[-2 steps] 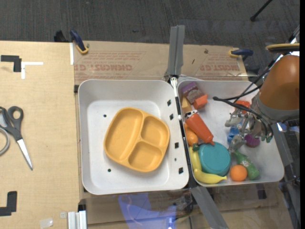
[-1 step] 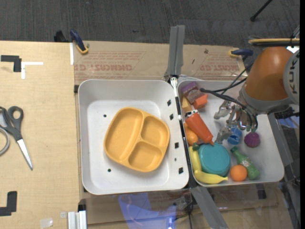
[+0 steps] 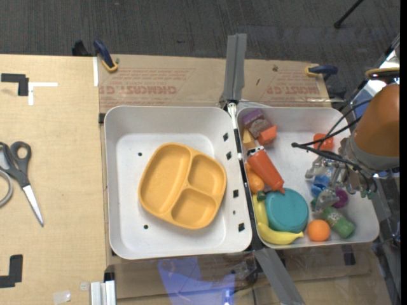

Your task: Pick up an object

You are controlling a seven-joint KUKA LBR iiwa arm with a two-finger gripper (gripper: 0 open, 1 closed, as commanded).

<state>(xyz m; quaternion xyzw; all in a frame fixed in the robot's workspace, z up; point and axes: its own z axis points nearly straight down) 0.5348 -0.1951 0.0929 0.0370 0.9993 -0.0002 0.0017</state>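
- Pincer [image 3: 323,184] low in right bin [image 3: 299,116], near its right side; can't tell if fingers apart or together, nothing seen clamped.
- Blue item [image 3: 318,185] right at pincer tip, purple one [image 3: 341,198] beside.
- Teal lid [image 3: 287,210], banana [image 3: 272,229], orange ball [image 3: 318,230] along front.
- Yellow divided plate [image 3: 182,185] in left bin [image 3: 121,176].
- Scissors [image 3: 23,176] on surface [image 3: 51,234], far left.

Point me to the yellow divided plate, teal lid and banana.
yellow divided plate [image 3: 166,173]: camera view, floor of its large left compartment
teal lid [image 3: 287,211]: camera view, centre of its top face
banana [image 3: 277,236]: camera view, lower curve of the peel
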